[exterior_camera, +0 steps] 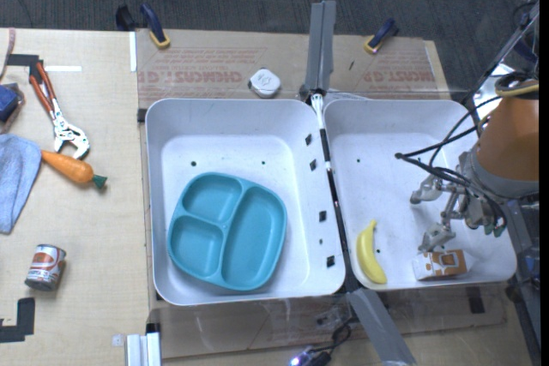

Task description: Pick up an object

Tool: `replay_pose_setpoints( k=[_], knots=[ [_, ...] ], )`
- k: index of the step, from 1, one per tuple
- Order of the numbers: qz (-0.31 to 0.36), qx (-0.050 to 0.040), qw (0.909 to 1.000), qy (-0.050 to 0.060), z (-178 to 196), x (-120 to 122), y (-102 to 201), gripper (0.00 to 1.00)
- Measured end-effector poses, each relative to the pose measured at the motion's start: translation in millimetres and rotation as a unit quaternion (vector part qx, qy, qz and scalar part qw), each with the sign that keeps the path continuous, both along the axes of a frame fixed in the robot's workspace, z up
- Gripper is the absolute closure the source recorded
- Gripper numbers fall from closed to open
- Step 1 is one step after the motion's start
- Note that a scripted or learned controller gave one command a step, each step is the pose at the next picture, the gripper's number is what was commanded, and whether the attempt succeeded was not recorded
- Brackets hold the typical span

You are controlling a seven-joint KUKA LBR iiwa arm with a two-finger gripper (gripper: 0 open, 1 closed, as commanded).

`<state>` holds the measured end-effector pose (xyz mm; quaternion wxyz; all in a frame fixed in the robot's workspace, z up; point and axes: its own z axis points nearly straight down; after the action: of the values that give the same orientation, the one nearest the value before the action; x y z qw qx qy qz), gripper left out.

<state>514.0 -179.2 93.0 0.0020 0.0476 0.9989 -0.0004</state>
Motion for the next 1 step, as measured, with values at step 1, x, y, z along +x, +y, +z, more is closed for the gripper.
replay_pose_setpoints(
  k=[1],
  knots=[
    [0.133, 0.0003, 0.9911, 0.0, -0.6, -29.6, 85.0, 0.0]
  ],
)
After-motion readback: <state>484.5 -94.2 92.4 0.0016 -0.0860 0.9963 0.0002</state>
